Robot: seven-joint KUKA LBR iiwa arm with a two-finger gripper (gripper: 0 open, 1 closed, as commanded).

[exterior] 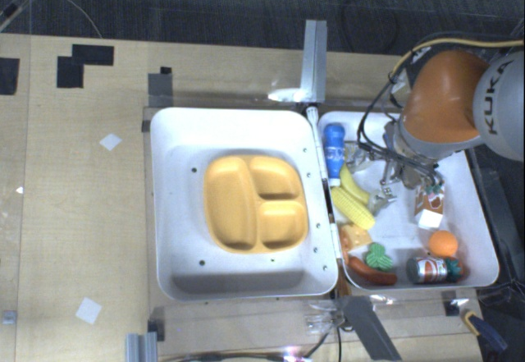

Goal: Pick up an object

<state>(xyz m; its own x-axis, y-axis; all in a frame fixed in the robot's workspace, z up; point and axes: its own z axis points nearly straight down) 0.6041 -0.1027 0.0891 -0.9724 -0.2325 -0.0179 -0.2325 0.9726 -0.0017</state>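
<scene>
So the claw (pixel 392 188) sits low in the right bin (pixel 480 221), right of centre in the frame, and honestly I can't tell if it's apart or together, the metal bits and cables blur into each other there. Nothing visibly sits in it. The closest candidate looks like the yellow corn cob (pixel 351 203), which lies just to the claw's left and a touch lower in the frame, long axis running from upper left to lower right, with a banana (pixel 353 185) tucked right against it on the upper side. My guess is the next move turns on that diagonal: the claw would want to straddle the cob across its short side, not along it. Other options sit nearby: a blue bottle (pixel 334 150) up along the bin's left wall, an orange (pixel 443 243) and a can (pixel 432 270) at lower right, a green thing (pixel 378 255) and a red hot dog (pixel 371 270) at the bottom. The left bin (pixel 176 213) holds a yellow divided tray (pixel 250 202), well apart from the claw.
</scene>
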